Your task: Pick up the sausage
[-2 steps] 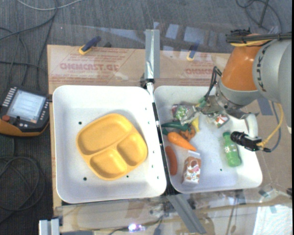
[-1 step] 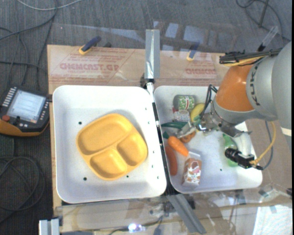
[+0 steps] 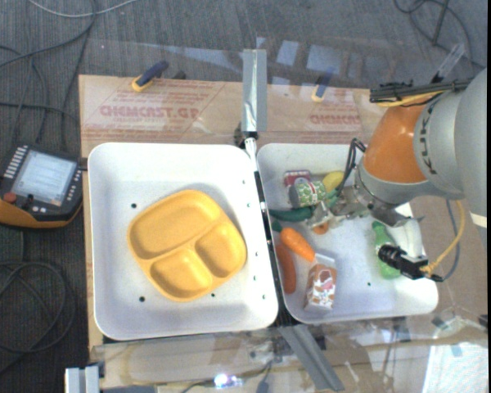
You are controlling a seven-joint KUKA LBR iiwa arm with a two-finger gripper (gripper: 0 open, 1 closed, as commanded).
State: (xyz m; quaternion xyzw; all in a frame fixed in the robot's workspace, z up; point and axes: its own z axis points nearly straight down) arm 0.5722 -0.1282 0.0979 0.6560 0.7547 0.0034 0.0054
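Note:
The sausage [image 3: 286, 272] is a reddish-brown stick lying along the left wall of the right bin [image 3: 409, 301], toward the front. An orange carrot [image 3: 298, 244] lies at a slant just above it, touching its upper end. My gripper [image 3: 339, 208] is low in the middle of the right bin, behind and to the right of the sausage and apart from it. It hangs among a green can [image 3: 308, 190], a yellow piece [image 3: 334, 179] and a dark green vegetable [image 3: 291, 214]. The wrist hides the gripper's tips.
A yellow divided plate [image 3: 188, 242] lies in the left bin [image 3: 114, 301]. The right bin also holds a small printed packet [image 3: 321, 286] near the front and a green item [image 3: 385, 244] at the right. A black connector with a yellow cable [image 3: 403, 260] hangs beside the arm.

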